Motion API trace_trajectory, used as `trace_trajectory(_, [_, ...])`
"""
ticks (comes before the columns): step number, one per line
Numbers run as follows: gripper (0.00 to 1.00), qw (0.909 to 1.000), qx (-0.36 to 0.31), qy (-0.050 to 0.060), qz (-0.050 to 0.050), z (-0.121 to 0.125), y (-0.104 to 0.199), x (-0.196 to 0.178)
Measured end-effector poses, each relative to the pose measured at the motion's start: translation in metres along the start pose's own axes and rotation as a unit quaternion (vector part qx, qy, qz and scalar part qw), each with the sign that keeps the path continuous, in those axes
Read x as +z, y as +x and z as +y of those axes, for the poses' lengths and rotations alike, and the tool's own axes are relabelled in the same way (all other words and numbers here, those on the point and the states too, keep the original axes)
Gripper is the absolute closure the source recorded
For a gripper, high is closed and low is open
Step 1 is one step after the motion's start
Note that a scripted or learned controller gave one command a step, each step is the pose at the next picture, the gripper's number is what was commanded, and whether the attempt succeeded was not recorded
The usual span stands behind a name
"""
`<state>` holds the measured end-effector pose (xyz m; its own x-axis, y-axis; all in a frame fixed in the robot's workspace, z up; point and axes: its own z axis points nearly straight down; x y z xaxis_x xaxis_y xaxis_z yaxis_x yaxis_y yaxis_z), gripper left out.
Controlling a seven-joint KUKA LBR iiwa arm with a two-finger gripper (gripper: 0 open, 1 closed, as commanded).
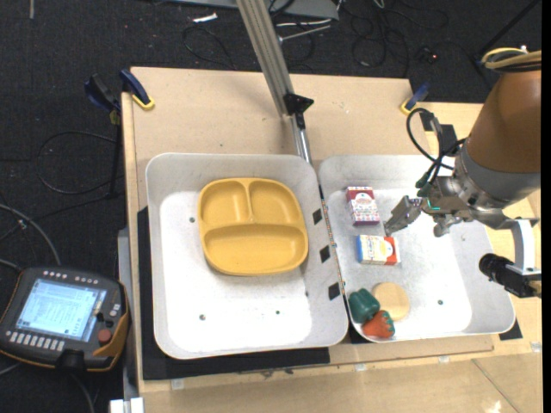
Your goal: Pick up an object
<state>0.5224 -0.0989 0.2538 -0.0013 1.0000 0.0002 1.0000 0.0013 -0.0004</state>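
In the right bin (pixel 448 312) lie a pink-and-red carton (pixel 362 205), a yellow-and-white box with a red corner (pixel 376 249), a tan round disc (pixel 393 298), a green toy pepper (pixel 362 302) and a small red piece (pixel 379 323). My gripper (pixel 423 219) hangs over the middle of this bin, just right of the carton and up-right of the yellow box. Its fingers (pixel 400 217) are spread open with nothing between them. The grey arm with the orange band (pixel 512 119) comes in from the right.
A yellow divided plate (pixel 253 225) rests in the left bin (pixel 172 317). A metal pole (pixel 271 50) slants down to the ridge between the bins. Clamps sit at the bench's back corners. A teach pendant (pixel 60 317) lies at the lower left, off the bench.
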Motion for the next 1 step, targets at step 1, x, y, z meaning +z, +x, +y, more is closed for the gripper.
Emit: trace_trajectory(1, [0.00, 1.0000, 0.000, 0.000, 0.000, 0.0000, 0.0000, -0.0001])
